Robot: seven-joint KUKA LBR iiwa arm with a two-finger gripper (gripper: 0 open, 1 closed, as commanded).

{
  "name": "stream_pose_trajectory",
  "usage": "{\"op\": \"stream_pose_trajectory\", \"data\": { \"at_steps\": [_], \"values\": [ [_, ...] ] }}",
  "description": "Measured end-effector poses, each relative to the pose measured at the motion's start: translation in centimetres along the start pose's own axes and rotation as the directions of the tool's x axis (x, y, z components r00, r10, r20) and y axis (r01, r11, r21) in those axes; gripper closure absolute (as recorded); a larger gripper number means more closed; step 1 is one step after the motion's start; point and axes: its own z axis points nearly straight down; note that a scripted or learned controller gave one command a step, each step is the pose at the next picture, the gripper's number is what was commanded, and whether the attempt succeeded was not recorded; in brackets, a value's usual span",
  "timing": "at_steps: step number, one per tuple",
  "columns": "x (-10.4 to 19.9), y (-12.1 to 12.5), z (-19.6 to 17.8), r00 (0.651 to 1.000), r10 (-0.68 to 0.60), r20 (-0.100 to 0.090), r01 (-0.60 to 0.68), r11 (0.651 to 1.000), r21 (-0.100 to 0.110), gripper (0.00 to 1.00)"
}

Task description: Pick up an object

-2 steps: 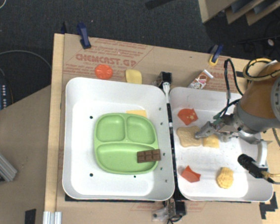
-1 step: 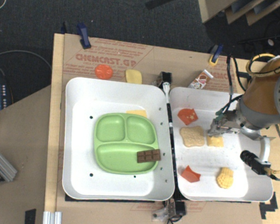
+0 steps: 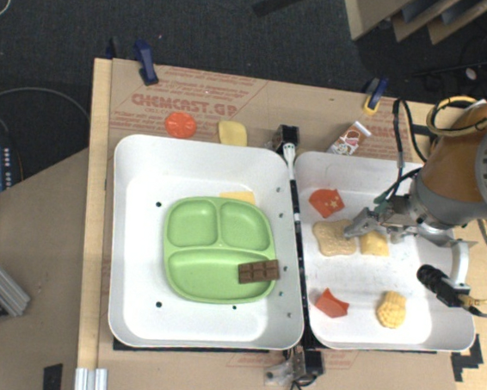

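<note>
Left bin (image 3: 141, 179) has a green divided plate (image 3: 216, 248) with a chocolate bar piece (image 3: 259, 272) at its 4 o'clock; right bin (image 3: 445, 332), gripper (image 3: 370, 229) sits low over the tan cracker (image 3: 334, 240), honestly can't tell its grip state; nothing lifted yet; cardboard-topped bench (image 3: 193, 98), dark floor around.

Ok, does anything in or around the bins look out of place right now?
Three items lie outside the bins on the cardboard behind them: a round orange piece, a pale yellow block and a small red-and-white packet. In the left bin, a brown chocolate bar sits askew across the rim of the green divided plate.
</note>
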Motion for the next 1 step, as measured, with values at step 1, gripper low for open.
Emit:
{"op": "stream_pose_trajectory", "data": {
  "at_steps": [1],
  "values": [
    [0.00, 0.08, -1.07, 1.000, 0.000, 0.001, 0.000, 1.000, -0.004, 1.00]
  ]
}}
